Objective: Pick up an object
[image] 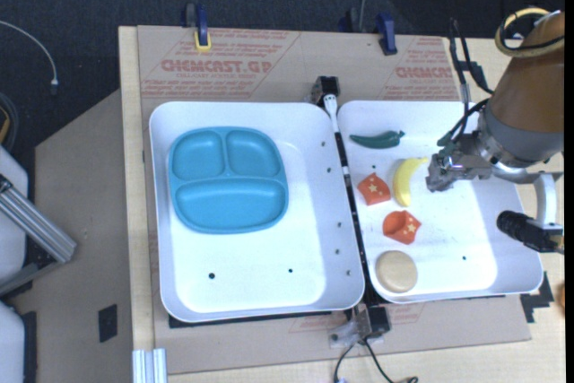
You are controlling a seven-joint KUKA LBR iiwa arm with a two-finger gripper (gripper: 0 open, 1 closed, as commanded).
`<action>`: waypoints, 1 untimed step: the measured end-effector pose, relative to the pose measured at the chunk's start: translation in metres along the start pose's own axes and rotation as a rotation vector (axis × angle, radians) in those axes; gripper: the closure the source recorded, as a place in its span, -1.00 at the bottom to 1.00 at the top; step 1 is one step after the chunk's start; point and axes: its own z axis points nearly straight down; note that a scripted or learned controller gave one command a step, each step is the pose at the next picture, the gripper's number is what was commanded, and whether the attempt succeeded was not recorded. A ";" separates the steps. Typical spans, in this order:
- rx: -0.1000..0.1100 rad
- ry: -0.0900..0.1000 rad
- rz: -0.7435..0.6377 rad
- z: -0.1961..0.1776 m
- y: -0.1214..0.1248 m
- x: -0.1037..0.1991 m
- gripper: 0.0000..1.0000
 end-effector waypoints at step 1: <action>-0.001 0.000 0.000 -0.044 -0.001 0.004 1.00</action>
